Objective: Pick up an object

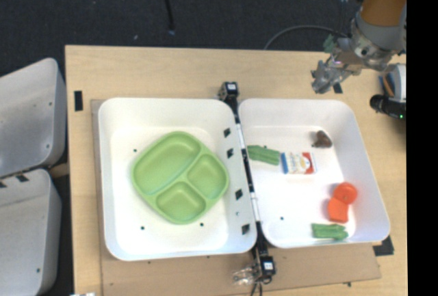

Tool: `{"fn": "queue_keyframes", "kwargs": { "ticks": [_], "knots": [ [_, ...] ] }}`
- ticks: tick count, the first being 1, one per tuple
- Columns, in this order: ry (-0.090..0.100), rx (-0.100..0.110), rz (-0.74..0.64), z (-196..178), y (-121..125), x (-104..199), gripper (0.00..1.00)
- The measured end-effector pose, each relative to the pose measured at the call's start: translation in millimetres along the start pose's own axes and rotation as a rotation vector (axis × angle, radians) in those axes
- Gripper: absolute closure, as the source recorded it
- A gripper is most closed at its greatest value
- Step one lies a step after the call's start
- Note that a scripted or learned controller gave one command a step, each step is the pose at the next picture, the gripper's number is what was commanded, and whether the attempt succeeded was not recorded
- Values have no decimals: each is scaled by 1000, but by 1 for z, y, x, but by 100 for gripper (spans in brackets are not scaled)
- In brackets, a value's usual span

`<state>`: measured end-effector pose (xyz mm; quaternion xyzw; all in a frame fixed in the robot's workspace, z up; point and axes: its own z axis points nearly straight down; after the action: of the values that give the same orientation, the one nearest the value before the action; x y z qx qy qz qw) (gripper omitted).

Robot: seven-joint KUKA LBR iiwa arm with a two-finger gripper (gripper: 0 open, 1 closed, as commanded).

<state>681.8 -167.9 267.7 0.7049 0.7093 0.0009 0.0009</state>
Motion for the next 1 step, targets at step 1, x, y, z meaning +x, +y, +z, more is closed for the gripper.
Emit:
{"fn": "queue_keyframes", "kwargs": {
  "ticks": [1],
  "knots": [
    [-1,3,2,14,-3,52,100]
  ]
}}
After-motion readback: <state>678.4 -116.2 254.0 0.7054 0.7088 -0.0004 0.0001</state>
